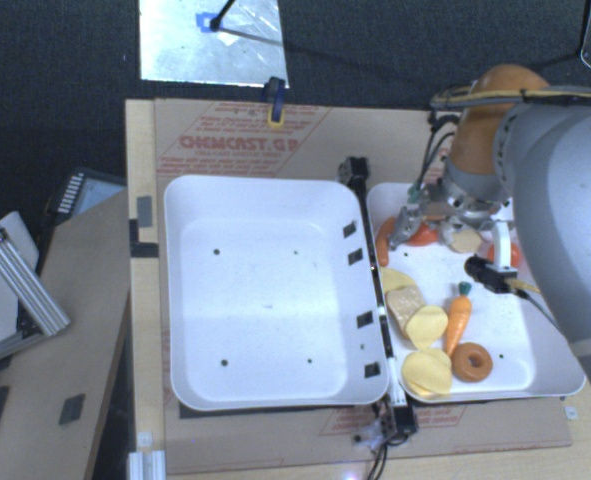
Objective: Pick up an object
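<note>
I am at the reaching step: my gripper is low in the right bin, at its far end among the toy food. I cannot tell whether it is clenched or released. An orange-red piece lies just beside it. Nearer the camera sit pale rounded slices, a tapered carrot and a glazed brown doughnut, all smooth plastic. Next I judge I must settle squarely over one piece and close.

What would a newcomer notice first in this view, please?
The grey arm with an orange band reaches into the right white bin, gripper low at its far end. Toy foods crowd that bin: an orange plastic carrot, a brown doughnut, and pale yellow slices.
</note>
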Tool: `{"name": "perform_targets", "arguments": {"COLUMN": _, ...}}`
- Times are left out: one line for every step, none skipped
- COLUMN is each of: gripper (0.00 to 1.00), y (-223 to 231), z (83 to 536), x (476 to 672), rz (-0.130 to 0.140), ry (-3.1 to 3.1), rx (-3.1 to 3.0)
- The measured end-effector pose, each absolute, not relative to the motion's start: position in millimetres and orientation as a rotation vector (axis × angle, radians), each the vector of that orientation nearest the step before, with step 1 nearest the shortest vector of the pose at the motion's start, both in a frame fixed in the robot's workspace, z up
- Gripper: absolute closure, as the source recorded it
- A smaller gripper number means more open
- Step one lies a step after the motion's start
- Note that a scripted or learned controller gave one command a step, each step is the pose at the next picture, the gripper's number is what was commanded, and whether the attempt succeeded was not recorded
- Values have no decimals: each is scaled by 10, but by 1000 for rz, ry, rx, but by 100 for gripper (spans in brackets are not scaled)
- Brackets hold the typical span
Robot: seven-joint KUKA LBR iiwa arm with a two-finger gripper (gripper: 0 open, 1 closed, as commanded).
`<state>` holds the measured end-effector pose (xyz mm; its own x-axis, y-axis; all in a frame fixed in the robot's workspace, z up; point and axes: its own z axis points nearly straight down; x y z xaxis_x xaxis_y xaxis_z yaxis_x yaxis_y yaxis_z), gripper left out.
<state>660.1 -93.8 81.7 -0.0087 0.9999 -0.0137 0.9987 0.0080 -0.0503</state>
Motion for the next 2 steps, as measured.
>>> {"name": "perform_targets", "arguments": {"gripper": 100, "y": -889, "z": 943, "x": 6652, "rz": 24, "ry": -2221, "rx": -2211}}
{"name": "perform_targets", "arguments": {"gripper": 100, "y": -127, "z": 1899, "x": 6328, "rz": -9, "ry": -2233, "rx": -2212}}
